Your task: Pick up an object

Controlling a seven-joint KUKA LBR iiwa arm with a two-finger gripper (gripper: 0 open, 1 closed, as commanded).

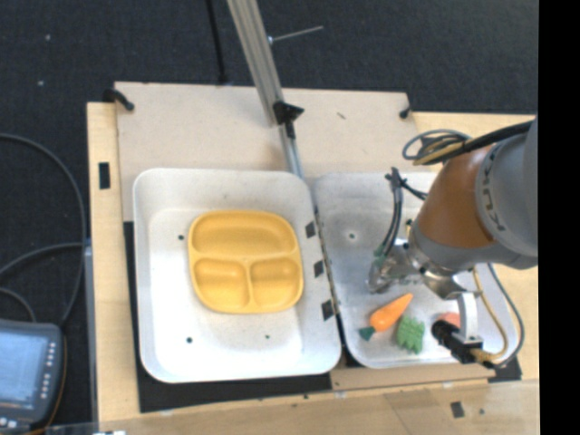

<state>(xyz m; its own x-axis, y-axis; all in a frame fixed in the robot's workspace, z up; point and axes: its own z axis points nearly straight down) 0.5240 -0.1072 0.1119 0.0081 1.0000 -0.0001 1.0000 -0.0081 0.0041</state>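
An orange toy carrot (pixel 391 312) with a green tip lies near the front of the right bin (pixel 349 216). A green leafy toy (pixel 410 333) sits just right of it, touching or nearly so. A small red-orange piece (pixel 449 320) lies further right, partly hidden. My gripper (pixel 388 275) hangs low in the right bin, just above and behind the carrot, beneath the orange wrist band (pixel 453 208). I see nothing held in it.
The left bin (pixel 163 207) holds a yellow divided plate (pixel 245 260) at its middle. A slanted metal rail (pixel 263 62) rises behind the bins. Cables loop around the wrist at the right bin's far side. The right bin's left half is bare.
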